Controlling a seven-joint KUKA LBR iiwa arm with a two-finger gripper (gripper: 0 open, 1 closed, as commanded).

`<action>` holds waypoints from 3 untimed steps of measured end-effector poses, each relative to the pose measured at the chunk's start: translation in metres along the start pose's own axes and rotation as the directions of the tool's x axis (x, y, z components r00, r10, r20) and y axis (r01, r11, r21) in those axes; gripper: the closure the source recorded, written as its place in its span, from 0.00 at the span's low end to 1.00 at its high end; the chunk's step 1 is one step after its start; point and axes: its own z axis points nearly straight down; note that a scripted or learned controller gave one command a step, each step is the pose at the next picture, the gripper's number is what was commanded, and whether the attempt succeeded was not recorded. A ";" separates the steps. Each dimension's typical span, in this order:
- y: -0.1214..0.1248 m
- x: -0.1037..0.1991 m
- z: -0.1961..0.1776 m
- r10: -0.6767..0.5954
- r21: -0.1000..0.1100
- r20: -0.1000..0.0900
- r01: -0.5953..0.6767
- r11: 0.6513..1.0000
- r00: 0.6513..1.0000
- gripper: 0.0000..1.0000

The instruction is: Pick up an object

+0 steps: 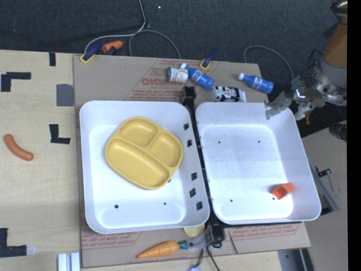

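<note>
A small orange block (pixel 282 191) lies in the right bin (pixel 248 205), near its front right corner. In the left bin (pixel 93 174) a yellow divided plate (pixel 144 151) rests a little tilted, toward the back. My gripper (pixel 293 99) hangs over the back right corner of the right bin, at the rim, well away from the orange block. Nothing shows in its grasp. The arm's orange band (pixel 340 47) sits at the far right edge.
Behind the bins lie a white bottle (pixel 178 74), two blue bottles (pixel 201 78) (pixel 256 83) and a small black-and-white pack (pixel 228 94). A toy carrot (pixel 159 249) lies in front of the bins. A sausage (pixel 18 147) rests on the table at far left.
</note>
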 end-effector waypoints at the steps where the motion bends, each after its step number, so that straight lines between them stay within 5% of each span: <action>1: -0.071 -0.015 0.034 0.004 0.006 -0.001 -0.004 1.000 1.000 0.00; 2: -0.104 -0.002 0.128 0.002 0.008 -0.004 -0.002 1.000 1.000 0.00; 3: -0.045 0.020 0.144 -0.005 -0.002 -0.001 0.005 1.000 1.000 0.00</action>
